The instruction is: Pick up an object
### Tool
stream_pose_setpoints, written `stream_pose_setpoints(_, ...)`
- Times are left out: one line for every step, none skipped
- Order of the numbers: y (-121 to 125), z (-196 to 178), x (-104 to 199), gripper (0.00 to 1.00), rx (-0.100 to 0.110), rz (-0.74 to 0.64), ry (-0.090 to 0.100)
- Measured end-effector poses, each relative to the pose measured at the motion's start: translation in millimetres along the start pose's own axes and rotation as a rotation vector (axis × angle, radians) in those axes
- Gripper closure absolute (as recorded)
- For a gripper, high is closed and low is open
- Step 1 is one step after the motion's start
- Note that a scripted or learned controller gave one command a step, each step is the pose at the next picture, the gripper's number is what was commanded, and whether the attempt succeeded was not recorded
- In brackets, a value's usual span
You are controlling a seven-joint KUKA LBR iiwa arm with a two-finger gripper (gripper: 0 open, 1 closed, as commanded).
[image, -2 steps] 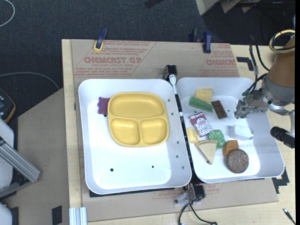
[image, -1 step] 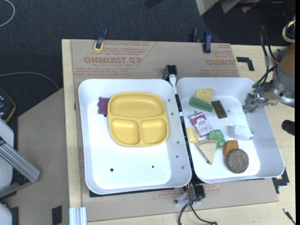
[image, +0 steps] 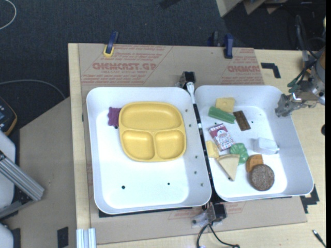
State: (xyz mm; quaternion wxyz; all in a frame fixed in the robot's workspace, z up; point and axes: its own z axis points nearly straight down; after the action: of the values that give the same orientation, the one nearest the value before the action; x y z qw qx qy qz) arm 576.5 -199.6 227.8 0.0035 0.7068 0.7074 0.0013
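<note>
The gripper (image: 286,106) is seen above the right bin's (image: 297,143) far edge, its opening impossible to judge; a clear plastic piece (image: 265,145) is pictured just below-left.

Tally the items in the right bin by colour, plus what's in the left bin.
Right bin:
Green: 2 (bar, small piece)
Yellow/cream: 3 (block, small piece, wedge)
Brown: 2 (bar, round patty)
Orange: 1
Red-and-white: 1 packet
Clear/white: 1
Left bin:
Yellow tray: 1
Purple: 1
Total: 12
</note>
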Motion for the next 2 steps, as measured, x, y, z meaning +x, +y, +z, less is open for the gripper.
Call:
stream_pose_setpoints(28.6,-9.2,48.4,1.0,0.001,-0.005,0.002)
stream_pose_setpoints(42.2,-0.2,101.7,1.0,0.006,-0.005,0.004)
